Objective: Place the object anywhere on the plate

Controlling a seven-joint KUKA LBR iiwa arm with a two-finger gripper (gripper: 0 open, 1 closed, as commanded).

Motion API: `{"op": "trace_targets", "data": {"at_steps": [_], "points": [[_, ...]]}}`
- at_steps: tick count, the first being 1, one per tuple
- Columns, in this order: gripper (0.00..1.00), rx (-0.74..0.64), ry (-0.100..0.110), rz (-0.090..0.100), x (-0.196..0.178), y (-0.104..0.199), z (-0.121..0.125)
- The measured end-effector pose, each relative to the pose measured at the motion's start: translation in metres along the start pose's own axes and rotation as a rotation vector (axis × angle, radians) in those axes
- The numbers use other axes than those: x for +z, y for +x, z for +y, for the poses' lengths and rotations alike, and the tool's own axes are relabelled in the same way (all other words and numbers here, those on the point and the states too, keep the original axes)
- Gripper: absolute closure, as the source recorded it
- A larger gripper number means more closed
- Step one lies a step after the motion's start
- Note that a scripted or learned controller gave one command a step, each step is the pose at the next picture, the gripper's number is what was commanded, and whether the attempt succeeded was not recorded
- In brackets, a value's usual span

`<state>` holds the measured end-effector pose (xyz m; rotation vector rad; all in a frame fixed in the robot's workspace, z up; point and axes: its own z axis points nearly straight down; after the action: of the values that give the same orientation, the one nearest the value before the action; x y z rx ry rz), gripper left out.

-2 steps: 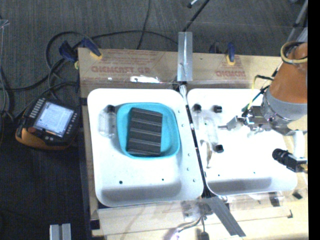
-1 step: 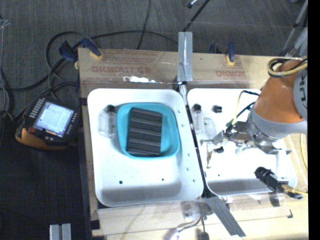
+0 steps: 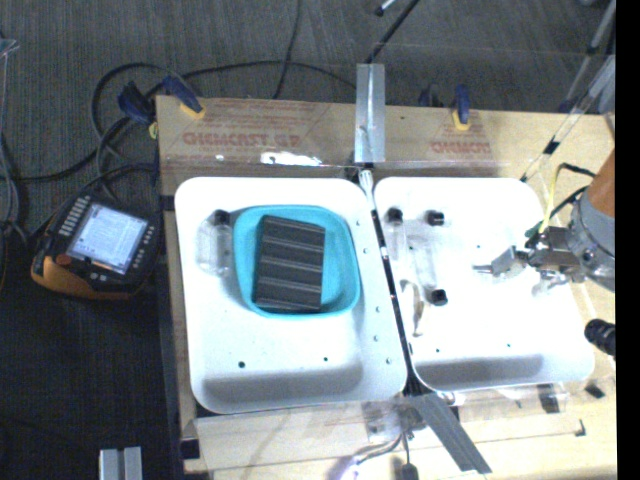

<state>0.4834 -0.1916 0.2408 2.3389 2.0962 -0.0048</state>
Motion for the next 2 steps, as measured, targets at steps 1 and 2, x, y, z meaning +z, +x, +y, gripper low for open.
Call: {"op": "trace_targets", "data": {"at_steps": [1,2], "points": [[0.0,0.576,0.005,0.004,0.094,0.034,-0.004],[0.0,0.389,0.002,-0.002,0.072,-0.027,0.002]]}}
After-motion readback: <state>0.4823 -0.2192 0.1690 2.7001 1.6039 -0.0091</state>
